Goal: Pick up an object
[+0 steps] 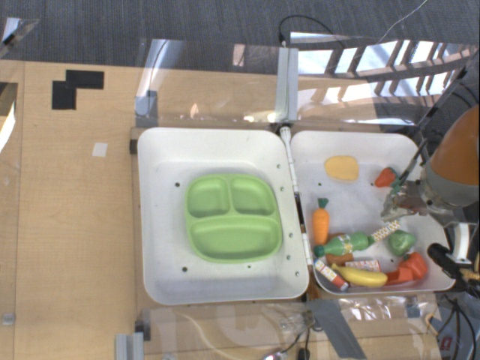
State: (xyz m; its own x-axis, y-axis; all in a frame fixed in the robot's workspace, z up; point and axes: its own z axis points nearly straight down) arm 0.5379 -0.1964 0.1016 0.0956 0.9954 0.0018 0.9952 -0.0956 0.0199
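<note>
Nearest the camera, along the front wall of the right bin (pixel 352 145), toy foods lie in a crowded row: a yellow banana (pixel 363 277), a red pepper (pixel 414 267) touching its right end, and a small wrapped bar (pixel 363 264) just behind the banana. A green bottle-shaped piece (pixel 352 242) lies on its side behind them, with an upright-pointing orange carrot (pixel 320 224) just to its left, close to the wall between the two bins.

Gripper (pixel 393 205) position: over the right half of the right bin, at the end of the arm (pixel 456 160) entering from the right. Jaw state: cannot be determined; the finger gap is too small and dark to resolve, and no object is visibly between the fingers. A striped stick-like piece (pixel 384 232) lies just below the gripper, and a green round vegetable (pixel 403 241) sits beside it. A small red piece (pixel 385 177) lies just behind the gripper. A yellow oval slice (pixel 342 168) rests well apart toward the rear left of the bin.

The left bin (pixel 161 201) holds a green divided tray (pixel 233 217) lying flat at its centre.
</note>
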